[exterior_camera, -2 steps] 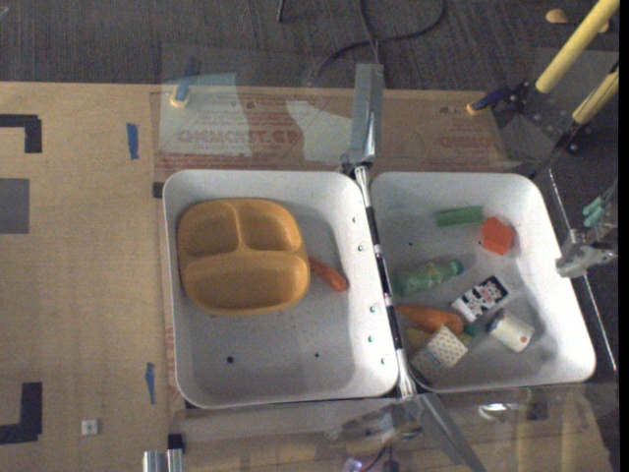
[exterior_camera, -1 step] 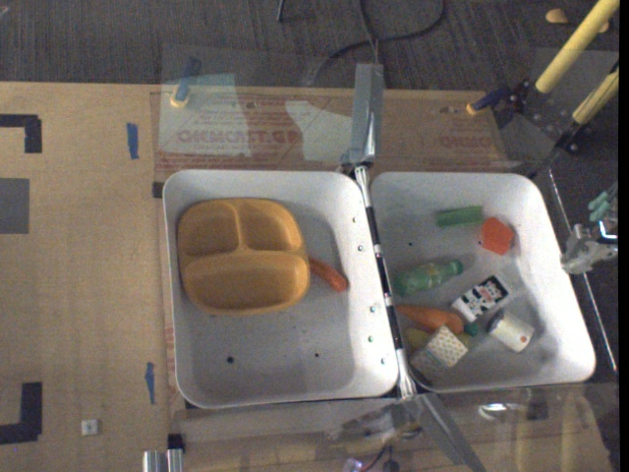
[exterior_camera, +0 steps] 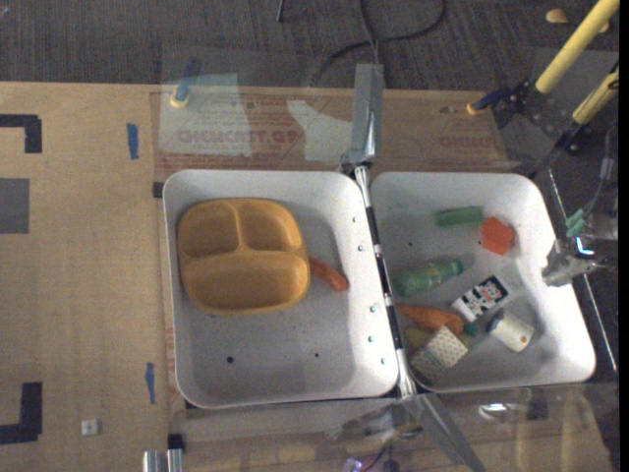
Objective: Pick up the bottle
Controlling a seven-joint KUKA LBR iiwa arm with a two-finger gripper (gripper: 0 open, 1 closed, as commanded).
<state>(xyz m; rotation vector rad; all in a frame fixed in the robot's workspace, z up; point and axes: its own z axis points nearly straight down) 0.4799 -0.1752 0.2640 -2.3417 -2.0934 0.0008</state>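
Observation:
The bottle (exterior_camera: pixel 428 276) is green and translucent. It lies on its side in the left half of the right bin (exterior_camera: pixel 531 193), pointing right and slightly up. My gripper (exterior_camera: pixel 564 264) shows as a grey shape over that bin's right rim, well to the right of the bottle and apart from it. Nothing is visible in its grasp.
Around the bottle in the right bin lie a green cylinder (exterior_camera: pixel 459 216), an orange-red block (exterior_camera: pixel 496 235), a black-and-white carton (exterior_camera: pixel 482 298), a white cup (exterior_camera: pixel 512 332), a carrot (exterior_camera: pixel 429 316) and a checkered piece (exterior_camera: pixel 442 350). The left bin (exterior_camera: pixel 197 382) holds an orange divided plate (exterior_camera: pixel 241 254) and a small carrot (exterior_camera: pixel 329 275).

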